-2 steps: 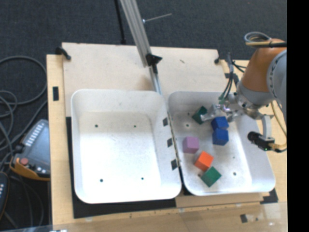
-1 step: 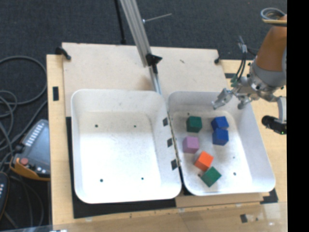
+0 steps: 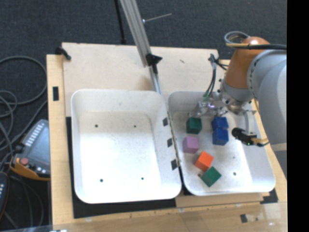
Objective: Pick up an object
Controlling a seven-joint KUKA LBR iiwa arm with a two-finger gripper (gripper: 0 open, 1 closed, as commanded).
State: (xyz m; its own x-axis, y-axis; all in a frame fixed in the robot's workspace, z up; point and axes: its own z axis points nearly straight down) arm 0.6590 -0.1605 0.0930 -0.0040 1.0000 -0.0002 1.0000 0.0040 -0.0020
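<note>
Gripper, finger state impossible to tell, hovering over right bin, just above dark green cube. Probably light, rigid, smooth-faced; best pinched across opposite flat sides. Beside it: blue cubes.

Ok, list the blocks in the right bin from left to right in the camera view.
Pink block → orange block → blue blocks. The two green blocks overlap these in left-right position, so I leave them out.

Six small blocks scattered in right bin: two green, two blue, pink, orange.
</note>
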